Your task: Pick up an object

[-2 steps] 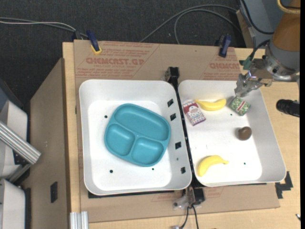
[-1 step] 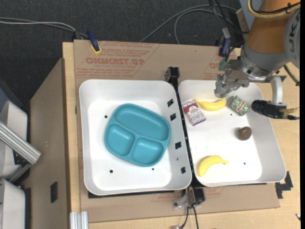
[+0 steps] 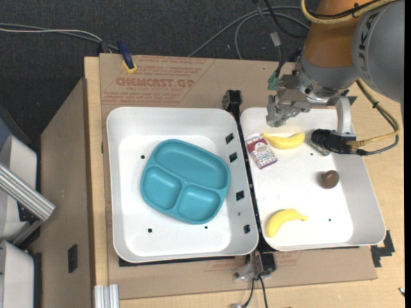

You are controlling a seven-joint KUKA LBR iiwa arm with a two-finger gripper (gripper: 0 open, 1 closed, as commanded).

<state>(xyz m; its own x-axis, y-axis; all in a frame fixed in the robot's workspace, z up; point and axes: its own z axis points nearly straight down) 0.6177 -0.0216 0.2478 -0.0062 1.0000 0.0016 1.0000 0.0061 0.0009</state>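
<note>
My gripper (image 3: 280, 115) hangs over the back edge of the right bin (image 3: 359, 197), just above a yellow banana (image 3: 285, 140) that lies near the bin's far side. Nothing shows between its fingers. A small red and white packet (image 3: 262, 151) lies left of that banana, against the bin's left wall. A brown round object (image 3: 329, 179) rests toward the right. A second yellow banana (image 3: 283, 221) lies near the front of the same bin.
The left bin (image 3: 125, 223) holds a teal divided plate (image 3: 185, 180). Black clips (image 3: 232, 99) sit along the seam between the two bins. A cardboard sheet (image 3: 160, 76) lies under both bins.
</note>
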